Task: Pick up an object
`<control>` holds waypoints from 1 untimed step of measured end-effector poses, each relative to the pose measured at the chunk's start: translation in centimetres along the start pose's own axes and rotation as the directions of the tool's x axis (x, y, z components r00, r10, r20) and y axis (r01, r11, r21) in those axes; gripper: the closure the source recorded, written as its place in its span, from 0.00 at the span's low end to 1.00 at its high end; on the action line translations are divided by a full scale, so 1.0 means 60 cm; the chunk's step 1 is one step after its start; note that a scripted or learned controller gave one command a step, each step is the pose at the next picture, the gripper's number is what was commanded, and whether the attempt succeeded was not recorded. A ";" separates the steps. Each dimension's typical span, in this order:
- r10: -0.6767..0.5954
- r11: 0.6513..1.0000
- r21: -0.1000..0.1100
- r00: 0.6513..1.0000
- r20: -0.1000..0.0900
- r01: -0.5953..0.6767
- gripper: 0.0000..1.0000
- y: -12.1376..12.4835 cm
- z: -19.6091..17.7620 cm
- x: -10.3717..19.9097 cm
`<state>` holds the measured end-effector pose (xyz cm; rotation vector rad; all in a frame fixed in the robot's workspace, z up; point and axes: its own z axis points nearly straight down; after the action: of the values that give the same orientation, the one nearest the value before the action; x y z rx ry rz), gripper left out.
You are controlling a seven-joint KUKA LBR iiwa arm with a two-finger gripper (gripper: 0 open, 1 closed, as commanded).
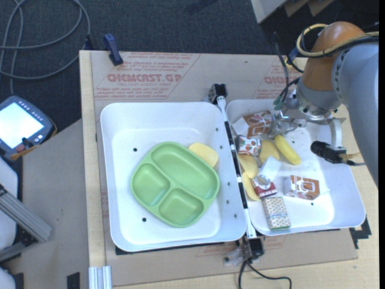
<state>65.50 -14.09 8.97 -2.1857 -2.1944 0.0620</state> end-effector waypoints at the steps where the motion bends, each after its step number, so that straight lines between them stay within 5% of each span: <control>1: 0.004 0.998 -0.059 1.000 0.003 -0.004 1.00 -0.105 -0.098 0.023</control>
<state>59.53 -12.73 15.23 -2.2217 -2.2209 0.0004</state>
